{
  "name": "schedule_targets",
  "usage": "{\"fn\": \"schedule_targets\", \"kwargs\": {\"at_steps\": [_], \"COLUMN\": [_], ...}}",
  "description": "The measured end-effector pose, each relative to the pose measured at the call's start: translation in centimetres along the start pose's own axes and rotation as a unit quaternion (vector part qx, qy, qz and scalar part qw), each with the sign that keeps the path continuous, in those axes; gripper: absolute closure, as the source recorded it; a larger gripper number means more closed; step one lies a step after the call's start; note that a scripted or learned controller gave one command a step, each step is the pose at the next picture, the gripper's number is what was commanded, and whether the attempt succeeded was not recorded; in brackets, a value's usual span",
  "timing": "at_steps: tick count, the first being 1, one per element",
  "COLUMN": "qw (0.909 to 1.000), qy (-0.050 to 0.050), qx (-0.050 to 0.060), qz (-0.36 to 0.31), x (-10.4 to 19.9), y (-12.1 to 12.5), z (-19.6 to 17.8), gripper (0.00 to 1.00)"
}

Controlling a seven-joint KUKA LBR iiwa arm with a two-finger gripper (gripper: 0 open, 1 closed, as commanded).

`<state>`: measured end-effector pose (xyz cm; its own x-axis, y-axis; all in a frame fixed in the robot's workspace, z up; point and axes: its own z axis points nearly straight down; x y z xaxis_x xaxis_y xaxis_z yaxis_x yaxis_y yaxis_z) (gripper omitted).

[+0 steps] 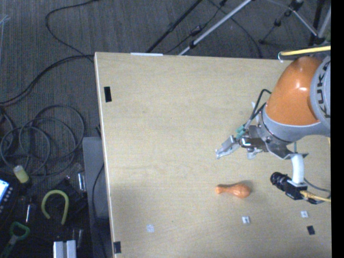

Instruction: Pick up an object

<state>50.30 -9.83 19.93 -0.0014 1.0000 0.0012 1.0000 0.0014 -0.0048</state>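
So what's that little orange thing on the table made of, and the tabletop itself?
The orange object looks like smooth plastic or rubber: even colour, rounded bulb tapering to a thin neck, faint sheen. It is too small to be sure. The tabletop looks like pale wood or a wood-look laminate, matte, with an even light tan surface and crisp straight edges.

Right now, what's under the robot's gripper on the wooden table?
Under the gripper lies bare tabletop. The orange pear-shaped object lies on the table nearer the camera, apart from it. Whatever sits beneath the arm's orange band is covered.
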Motion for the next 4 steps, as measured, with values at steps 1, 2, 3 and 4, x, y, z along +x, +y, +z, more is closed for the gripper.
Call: {"fn": "schedule_targets", "kwargs": {"at_steps": [1, 2, 3, 4], "qw": [0.9989, 0.9996, 1.0, 0.9987], "qy": [0.0, -0.001, -0.002, -0.003], "qx": [-0.001, -0.001, -0.001, -0.002], "qz": [0.046, 0.027, -0.008, -0.051], "x": [-5.2, -8.3, -10.5, -12.4], "y": [2.0, 7.5, 10.9, 16.6], "z": [-1.0, 4.7, 8.2, 8.1], "gripper": [0.0, 0.0, 0.0, 0.0]}}
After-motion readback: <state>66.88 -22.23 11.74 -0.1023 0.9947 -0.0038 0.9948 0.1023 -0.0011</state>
